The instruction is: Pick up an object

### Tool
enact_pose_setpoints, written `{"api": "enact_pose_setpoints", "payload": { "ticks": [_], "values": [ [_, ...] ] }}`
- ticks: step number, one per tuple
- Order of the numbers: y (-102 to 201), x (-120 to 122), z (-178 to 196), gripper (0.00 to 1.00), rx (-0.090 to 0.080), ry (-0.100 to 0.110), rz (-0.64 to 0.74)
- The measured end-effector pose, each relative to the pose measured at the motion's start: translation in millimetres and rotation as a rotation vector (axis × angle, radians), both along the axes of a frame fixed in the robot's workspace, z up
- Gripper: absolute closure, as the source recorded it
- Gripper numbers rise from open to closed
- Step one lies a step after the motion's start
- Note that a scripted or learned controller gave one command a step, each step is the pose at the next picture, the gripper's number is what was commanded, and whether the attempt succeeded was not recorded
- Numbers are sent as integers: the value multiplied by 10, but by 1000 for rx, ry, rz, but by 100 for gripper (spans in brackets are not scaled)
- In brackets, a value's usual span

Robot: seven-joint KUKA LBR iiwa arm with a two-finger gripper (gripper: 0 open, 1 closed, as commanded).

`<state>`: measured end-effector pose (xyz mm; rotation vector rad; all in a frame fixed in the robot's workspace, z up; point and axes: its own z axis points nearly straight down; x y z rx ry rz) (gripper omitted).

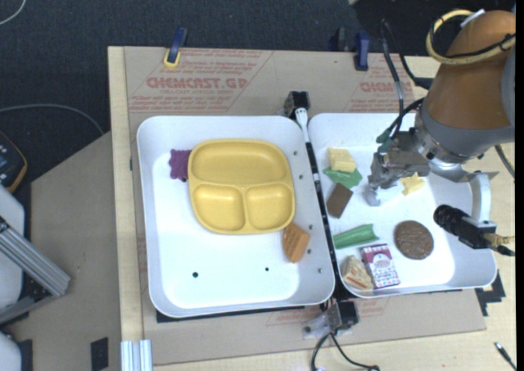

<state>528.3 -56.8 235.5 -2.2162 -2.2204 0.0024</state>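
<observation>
My gripper hangs low over the middle of the right bin, on the grey arm with its orange band reaching in from the right. Just left of it lie a yellow cheese block, a green leafy piece and a brown bar. A small yellow wedge sits just right of the gripper. Nearer the front are a green pepper strip, a round brown cookie, a red-and-white packet and a sandwich piece. I see nothing held in the gripper.
The left bin holds a yellow divided plate, a purple item at the plate's left edge and a tan bread chunk by the bin's right wall. A black cable connector hangs over the right bin's right side.
</observation>
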Motion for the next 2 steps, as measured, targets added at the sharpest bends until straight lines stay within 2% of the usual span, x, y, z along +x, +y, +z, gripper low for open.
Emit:
{"api": "enact_pose_setpoints", "payload": {
  "ticks": [1, 2],
  "values": [
    [390, -253, -200, 100, 1, 2, 2],
    [312, -191, -92, 100, -2, -6, -2]
  ]
}}
